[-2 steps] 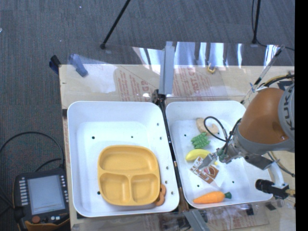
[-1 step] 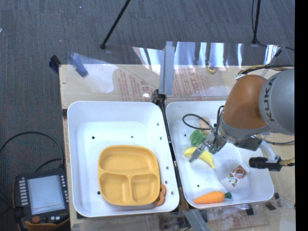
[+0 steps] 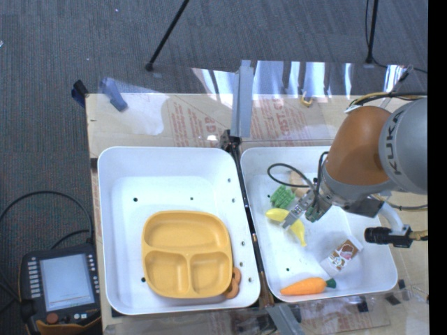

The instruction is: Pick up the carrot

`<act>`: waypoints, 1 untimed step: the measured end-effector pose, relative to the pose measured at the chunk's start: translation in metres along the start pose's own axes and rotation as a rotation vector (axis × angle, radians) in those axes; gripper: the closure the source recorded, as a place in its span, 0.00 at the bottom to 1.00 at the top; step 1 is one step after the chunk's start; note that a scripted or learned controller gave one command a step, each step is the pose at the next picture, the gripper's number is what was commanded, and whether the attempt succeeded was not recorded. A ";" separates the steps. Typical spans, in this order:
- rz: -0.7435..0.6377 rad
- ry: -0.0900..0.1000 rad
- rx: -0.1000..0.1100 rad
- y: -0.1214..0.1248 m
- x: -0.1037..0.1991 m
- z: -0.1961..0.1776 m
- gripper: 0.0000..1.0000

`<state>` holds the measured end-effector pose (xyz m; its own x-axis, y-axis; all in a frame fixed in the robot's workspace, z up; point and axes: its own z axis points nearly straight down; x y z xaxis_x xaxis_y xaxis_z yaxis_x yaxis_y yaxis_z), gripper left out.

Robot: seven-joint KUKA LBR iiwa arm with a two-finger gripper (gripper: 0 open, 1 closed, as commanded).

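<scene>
One smooth tapered carrot (image 3: 303, 287) lies 3-to-9 o'clock, green top at 3. Gripper (image 3: 304, 211) over the banana (image 3: 290, 222), can't tell its opening.

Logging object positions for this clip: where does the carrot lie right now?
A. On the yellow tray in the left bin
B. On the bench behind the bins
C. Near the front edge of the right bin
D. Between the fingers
C: the carrot lies flat near the front edge of the right bin, while the gripper sits farther back over a yellow item.
</scene>
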<state>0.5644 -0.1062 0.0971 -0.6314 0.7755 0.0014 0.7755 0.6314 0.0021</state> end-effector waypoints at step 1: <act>0.412 0.000 0.002 -0.031 0.013 0.009 1.00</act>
<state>0.5324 -0.1159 0.0879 -0.2684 0.9633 0.0016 0.9633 0.2684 -0.0004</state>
